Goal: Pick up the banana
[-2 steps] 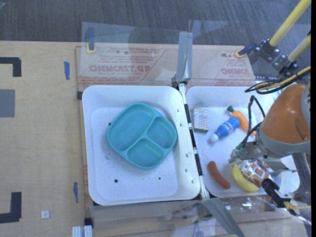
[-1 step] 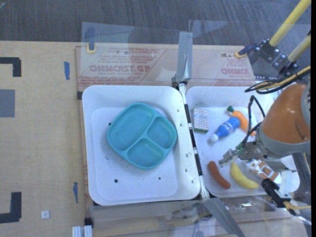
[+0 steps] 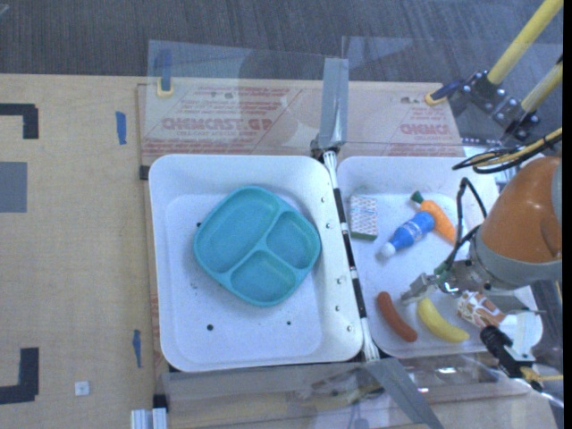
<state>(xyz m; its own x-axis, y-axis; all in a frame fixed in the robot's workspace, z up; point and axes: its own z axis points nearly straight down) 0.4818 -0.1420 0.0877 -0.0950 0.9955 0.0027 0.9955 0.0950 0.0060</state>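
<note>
Camera view showed the banana (image 3: 441, 321) lying near the right bin's (image 3: 362, 239) front edge, just beside a hot dog sausage (image 3: 396, 316). The gripper (image 3: 435, 281) hovered just above the banana; whether it was spread or pressed together could not be told. A teal divided plate (image 3: 257, 245) sat in the left bin (image 3: 179, 239).

The bench (image 3: 71, 266) is pale wood. Two shallow white bins sit side by side on it: the left bin (image 3: 179, 329) toward the bench's middle, the right bin (image 3: 380, 181) touching it toward the right edge. Black marks (image 3: 20, 119) and blue tape strips (image 3: 121, 128) dot the left part. A clear sheet (image 3: 232, 114), perhaps plastic, lies along the far edge behind the bins.
</note>
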